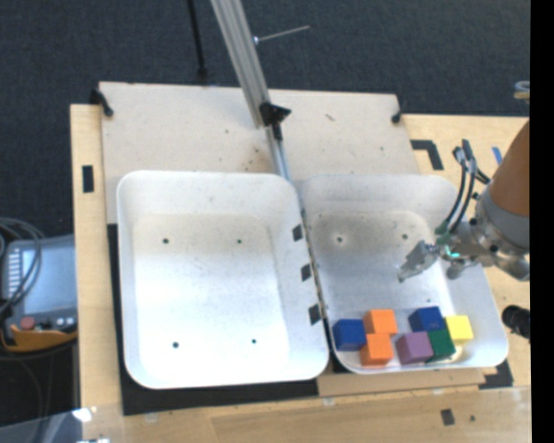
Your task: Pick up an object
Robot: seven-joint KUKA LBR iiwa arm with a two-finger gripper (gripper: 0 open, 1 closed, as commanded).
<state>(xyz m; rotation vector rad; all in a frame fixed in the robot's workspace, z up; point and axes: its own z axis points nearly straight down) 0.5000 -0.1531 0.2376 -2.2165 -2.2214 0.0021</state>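
Nearest the front edge of the right bin (462,363), the blocks are jammed together in a tight cluster: a blue block (349,333), two orange blocks (379,335) stacked or butted against each other, a purple block (413,347), a green block (441,342), a second blue one (427,318) and a yellow block (459,328) at the right end. They touch or nearly touch all along the row, and several sit hard against the bin's front wall.

That crowding is the trouble I'd expect. Fingers coming down among them have little room either side of any one block, so they could land on top of a neighbour, shove the row along, or pinch two at once and lose both. Blocks against the wall leave no room for a finger on that side. The yellow and the first blue, at the two ends, look the easiest to take.

Further back, the gripper (417,262) hangs over the bare middle of the same bin, apart from the blocks, with nothing in it; whether its fingers are spread or closed I cannot tell. A descent from there would meet only the floor.

Beyond, the left bin (129,247) sits on the table (83,155).
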